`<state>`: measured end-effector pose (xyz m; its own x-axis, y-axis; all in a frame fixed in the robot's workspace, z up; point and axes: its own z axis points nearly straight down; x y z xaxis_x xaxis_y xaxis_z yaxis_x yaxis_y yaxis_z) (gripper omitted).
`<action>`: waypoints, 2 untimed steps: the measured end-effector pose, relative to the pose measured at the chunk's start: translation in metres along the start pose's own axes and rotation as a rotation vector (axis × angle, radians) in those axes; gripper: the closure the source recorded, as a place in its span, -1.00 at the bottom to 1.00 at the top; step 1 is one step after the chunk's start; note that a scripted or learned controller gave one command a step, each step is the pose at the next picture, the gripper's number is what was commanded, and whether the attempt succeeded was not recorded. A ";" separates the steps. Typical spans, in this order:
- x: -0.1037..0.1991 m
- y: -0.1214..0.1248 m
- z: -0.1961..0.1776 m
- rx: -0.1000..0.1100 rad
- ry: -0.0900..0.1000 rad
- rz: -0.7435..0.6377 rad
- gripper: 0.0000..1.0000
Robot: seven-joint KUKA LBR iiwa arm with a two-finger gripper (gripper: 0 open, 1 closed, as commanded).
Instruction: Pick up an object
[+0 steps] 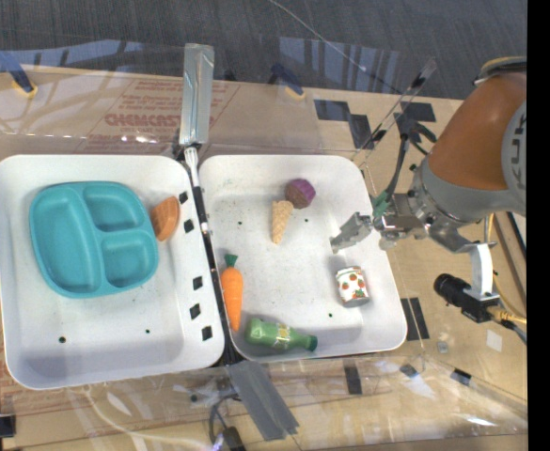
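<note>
The right bin (256,181) holds an ice cream cone with a purple scoop (290,207), a carrot (232,291), a green bottle lying on its side (279,335) and a small white can with red print (352,286). My gripper (361,229) hangs over the bin's right side, just above and behind the can, with nothing between its fingers. The grey arm with its orange band (477,134) reaches in from the right.
The left bin (11,280) holds a teal divided plate (94,236) and an orange-brown piece of food (165,218) against the divider. A metal bar (196,97) stands up at the back between the bins. Cables run behind the right bin.
</note>
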<state>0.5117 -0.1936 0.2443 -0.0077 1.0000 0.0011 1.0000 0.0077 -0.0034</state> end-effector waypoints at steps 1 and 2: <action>-0.018 -0.004 0.125 -0.036 -0.013 0.159 -1.00; -0.019 -0.004 0.115 -0.033 -0.012 0.155 1.00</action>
<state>0.5074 -0.2121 0.1295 0.1473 0.9891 -0.0089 0.9887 -0.1470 0.0299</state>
